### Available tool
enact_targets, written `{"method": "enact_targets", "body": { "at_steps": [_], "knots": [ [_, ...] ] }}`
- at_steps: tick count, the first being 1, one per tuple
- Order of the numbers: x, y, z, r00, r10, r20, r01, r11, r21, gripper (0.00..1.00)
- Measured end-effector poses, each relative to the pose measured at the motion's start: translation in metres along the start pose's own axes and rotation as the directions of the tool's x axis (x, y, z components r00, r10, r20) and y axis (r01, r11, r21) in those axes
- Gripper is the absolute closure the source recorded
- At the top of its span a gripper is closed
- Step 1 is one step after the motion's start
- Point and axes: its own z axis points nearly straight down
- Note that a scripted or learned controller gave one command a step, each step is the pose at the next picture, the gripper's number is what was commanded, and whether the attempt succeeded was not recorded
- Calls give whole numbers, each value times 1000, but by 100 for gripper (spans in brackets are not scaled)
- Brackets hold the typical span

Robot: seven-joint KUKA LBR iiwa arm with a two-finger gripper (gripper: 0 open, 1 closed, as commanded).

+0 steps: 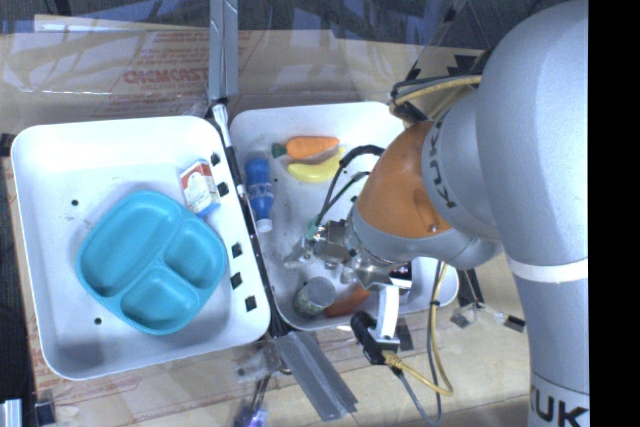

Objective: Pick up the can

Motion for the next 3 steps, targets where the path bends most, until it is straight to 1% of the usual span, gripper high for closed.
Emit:
{"method": "enact_targets", "body": {
  "at_steps": [1, 2, 3],
  "knots": [
    [-19, 5, -8, 945, -328, 1, 328, 945, 0, 0],
    [-4, 1, 8, 945, -327, 1, 327, 945, 1, 0],
    [26, -6, -93, 956, -295, 3, 295, 956, -3, 0]
  ]
}}
